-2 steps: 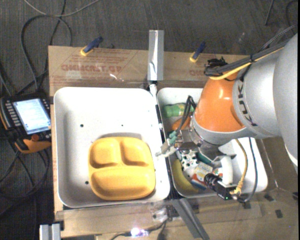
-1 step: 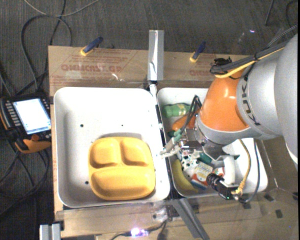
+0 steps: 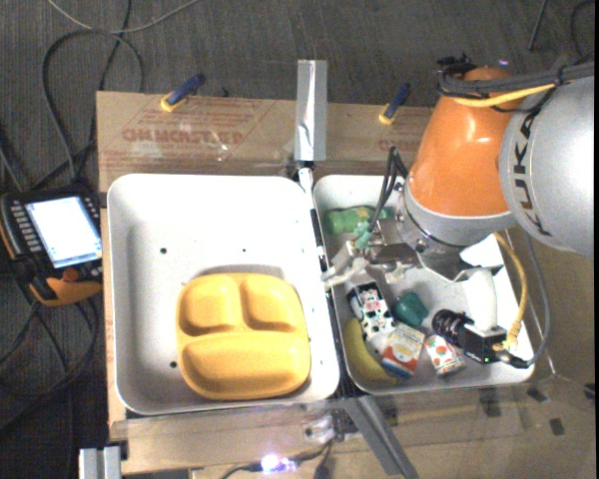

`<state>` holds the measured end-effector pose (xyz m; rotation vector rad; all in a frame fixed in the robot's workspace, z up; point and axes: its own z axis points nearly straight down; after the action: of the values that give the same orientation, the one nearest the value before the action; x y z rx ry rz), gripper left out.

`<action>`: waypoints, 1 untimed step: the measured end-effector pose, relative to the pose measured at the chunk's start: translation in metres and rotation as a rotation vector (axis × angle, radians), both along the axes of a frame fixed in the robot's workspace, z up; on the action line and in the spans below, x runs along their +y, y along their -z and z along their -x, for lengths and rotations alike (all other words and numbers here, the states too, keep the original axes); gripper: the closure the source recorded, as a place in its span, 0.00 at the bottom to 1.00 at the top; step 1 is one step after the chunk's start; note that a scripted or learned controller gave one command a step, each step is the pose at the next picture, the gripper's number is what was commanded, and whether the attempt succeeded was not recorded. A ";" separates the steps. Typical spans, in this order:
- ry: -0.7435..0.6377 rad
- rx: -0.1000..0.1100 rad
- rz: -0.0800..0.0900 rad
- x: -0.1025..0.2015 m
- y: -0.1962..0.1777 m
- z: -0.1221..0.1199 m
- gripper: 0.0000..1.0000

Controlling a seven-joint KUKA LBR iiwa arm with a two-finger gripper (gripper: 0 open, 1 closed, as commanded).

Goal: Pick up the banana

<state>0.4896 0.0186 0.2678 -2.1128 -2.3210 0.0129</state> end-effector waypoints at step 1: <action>-0.171 0.003 -0.005 -0.047 0.088 0.007 0.00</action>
<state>0.4826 -0.0280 0.1795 -1.9040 -2.4889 0.0098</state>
